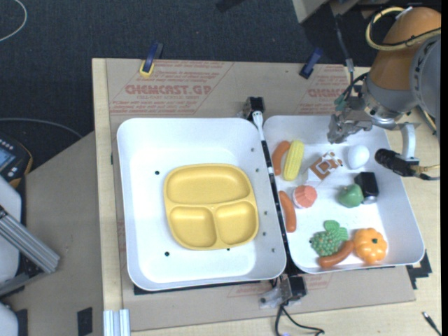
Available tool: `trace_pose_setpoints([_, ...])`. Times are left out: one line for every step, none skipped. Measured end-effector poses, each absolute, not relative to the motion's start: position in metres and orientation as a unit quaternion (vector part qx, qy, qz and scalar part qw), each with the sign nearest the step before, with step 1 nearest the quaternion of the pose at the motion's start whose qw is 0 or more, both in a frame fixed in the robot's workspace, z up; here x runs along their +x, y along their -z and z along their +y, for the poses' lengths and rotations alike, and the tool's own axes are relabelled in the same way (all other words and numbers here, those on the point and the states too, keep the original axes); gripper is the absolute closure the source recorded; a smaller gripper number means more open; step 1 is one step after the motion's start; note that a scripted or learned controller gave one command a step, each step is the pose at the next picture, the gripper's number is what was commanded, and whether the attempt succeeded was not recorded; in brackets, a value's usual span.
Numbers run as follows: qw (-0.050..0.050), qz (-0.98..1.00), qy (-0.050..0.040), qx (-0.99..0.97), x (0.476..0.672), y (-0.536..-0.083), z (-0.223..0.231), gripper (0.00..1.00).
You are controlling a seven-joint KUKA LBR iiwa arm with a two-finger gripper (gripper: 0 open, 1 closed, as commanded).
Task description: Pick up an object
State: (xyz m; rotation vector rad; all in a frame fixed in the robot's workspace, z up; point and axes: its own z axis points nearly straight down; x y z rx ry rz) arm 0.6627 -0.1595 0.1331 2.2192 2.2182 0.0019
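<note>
A: Two white bins sit side by side on the tabletop (105, 187). The left bin (140, 208) holds a yellow divided plate (210, 205), lying flat near its middle.

B: And the right bin (409, 222)?

A: It holds the small toy foods. There is a corn cob (293, 159) touching an orange carrot (280, 156) near the inner wall, and below them a sausage (288, 211) beside a pink round piece (305, 196). At the front edge I see a green bunch of grapes (327, 239), an orange pumpkin (370, 246) and a reddish piece (334, 257) under them.

B: Where is the arm?

A: The claw (341, 130) hangs over the far part of the right bin, coming from the right. Just below it lie a small brown-and-white piece (325, 166) and a white egg (358, 156) (they are close to it, but nothing is visibly between its fingers). Whether the claw is spread or pressed together, I cannot tell from this angle.

B: Anything else near it?

A: A green pepper (351, 195) touches a black block (367, 185), toward the right wall.
</note>
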Motion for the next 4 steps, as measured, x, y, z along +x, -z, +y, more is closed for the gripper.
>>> trace_pose_setpoints([0.002,0.707,-0.0009,0.707,0.661,-0.175,-0.160,1.00])
trace_pose_setpoints([0.003,0.707,-0.0012,0.707,0.662,-0.227,-0.160,1.00])
trace_pose_setpoints([-0.002,0.707,0.0014,0.707,0.623,-0.233,-0.138,1.00])
trace_pose_setpoints([-0.003,0.708,0.0017,0.706,0.581,-0.239,-0.109,1.00])
